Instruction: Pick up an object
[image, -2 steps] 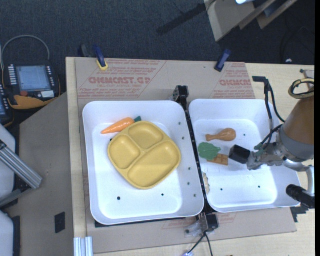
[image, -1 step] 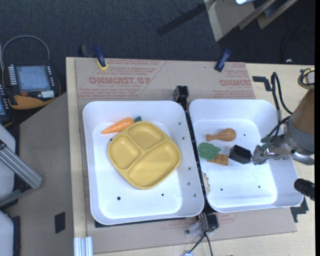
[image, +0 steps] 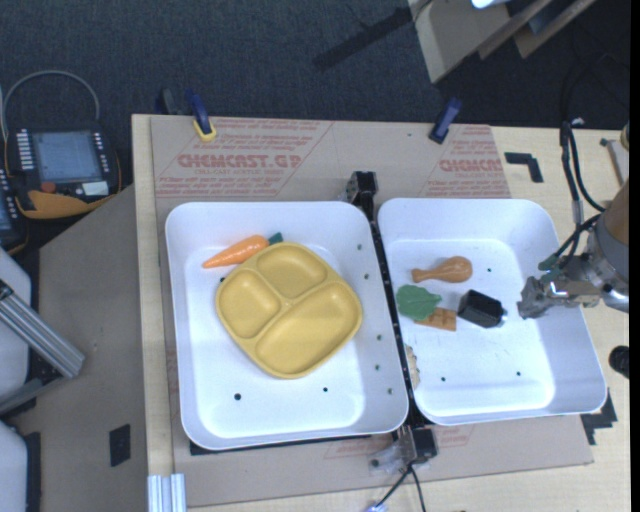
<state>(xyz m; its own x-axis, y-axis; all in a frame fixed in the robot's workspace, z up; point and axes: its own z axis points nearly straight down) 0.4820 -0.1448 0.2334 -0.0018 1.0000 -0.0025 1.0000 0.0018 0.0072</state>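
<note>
gripper (image: 530, 297) at right bin (image: 500, 400) right edge, grip state unclear | black block (image: 481, 308) apparently just beside, mid-bin | drumstick (image: 444, 270) toward far edge

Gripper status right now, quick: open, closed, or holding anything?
Gripper: over the right bin near its right side, just right of the black block; nothing seen between its fingers; open or closed cannot be told.

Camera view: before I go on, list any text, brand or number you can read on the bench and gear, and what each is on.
"CHEMCAST. G P" in red print on the brown protective sheet behind the left bin; the last letters are unsure.
"CHEMCAST", partly cut off, on the same sheet behind the right bin.
Smaller red lines above and below both prints: too blurred to read.
Teach pendant screen at far left: too small to read.
</note>
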